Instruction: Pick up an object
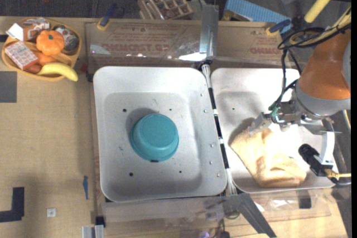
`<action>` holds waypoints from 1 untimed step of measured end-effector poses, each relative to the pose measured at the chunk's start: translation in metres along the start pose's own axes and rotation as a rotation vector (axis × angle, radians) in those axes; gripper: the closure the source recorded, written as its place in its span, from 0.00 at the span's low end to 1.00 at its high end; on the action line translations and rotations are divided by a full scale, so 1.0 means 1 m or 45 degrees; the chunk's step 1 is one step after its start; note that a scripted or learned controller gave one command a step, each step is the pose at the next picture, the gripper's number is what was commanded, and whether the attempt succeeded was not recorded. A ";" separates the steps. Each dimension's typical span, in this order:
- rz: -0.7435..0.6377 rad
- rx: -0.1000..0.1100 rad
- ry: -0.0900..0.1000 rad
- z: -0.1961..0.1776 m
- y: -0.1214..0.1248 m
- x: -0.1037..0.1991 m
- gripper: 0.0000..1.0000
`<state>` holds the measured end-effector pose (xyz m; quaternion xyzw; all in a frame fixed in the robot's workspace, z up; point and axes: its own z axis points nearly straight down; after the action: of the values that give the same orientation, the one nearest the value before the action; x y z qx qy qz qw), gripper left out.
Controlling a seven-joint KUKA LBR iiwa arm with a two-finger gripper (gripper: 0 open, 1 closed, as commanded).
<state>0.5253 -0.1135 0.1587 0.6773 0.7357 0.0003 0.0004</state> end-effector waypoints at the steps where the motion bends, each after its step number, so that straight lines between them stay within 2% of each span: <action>1: 0.019 -0.010 -0.003 0.070 0.040 0.004 0.00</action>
<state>0.5650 -0.1066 0.0885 0.6827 0.7307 0.0023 0.0038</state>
